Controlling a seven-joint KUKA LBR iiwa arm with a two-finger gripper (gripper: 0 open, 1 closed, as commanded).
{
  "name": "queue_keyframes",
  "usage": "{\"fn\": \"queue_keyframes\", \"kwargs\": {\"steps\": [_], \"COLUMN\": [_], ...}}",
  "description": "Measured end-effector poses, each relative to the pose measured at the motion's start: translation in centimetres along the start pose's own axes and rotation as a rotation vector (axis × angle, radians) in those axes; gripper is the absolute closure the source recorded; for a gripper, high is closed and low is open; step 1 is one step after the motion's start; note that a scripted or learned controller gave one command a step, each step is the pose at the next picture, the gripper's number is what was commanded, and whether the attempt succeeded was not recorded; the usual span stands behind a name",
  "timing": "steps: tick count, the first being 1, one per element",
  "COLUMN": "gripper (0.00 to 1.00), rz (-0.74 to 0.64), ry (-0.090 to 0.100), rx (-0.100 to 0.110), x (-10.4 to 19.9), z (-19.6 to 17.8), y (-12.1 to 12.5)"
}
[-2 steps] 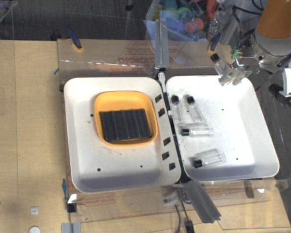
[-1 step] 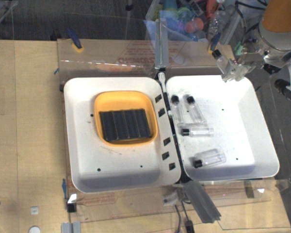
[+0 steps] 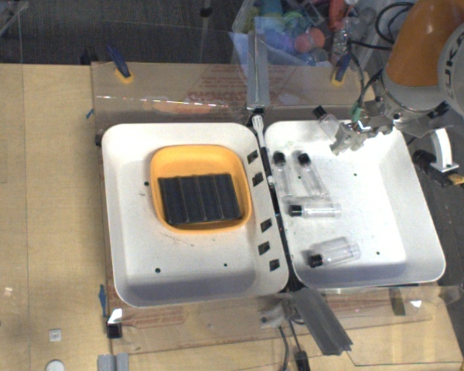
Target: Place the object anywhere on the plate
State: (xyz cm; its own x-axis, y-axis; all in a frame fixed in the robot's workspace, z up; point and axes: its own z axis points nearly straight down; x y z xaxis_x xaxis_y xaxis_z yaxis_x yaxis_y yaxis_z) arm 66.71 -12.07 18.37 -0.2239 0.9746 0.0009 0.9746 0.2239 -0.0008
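Although the task named a single object, the right bin (image 3: pixel 417 230) carried several clear vials with black caps, and none had reached the plate.

Left bin (image 3: pixel 124 269): orange plate (image 3: pixel 164 165) sat in its upper middle, with a dark ribbed insert (image 3: pixel 199 199) lying in its well. No vial lay on it.

Right bin: two vials (image 3: pixel 282 172) and (image 3: pixel 309 172) lay side by side near the divider, caps toward the top of the frame. A third vial (image 3: pixel 313 207) lay crosswise just below them. A fourth, wider vial (image 3: pixel 332 251) lay apart toward the lower middle of the bin.

Upper right of frame: gripper (image 3: pixel 348 139) hung over the top edge of the right bin, clear of all four vials. Could not tell whether it was spread or closed; nothing was visibly held.

Judgement: pick stage, grasp not yet made. Next move calls for choosing one vial, descending with the fingers across its width, closing, lifting, then carrying it leftward over the divider to the plate. The isolated lower vial looked the easiest target.
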Motion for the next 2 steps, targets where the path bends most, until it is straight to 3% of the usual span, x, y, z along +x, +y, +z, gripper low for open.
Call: {"fn": "queue_keyframes", "kwargs": {"steps": [2], "gripper": [1.0], "rz": [-0.235], "ry": [-0.003], "rx": [-0.006], "x": [3.9], "z": [-6.6], "y": [0.9]}}
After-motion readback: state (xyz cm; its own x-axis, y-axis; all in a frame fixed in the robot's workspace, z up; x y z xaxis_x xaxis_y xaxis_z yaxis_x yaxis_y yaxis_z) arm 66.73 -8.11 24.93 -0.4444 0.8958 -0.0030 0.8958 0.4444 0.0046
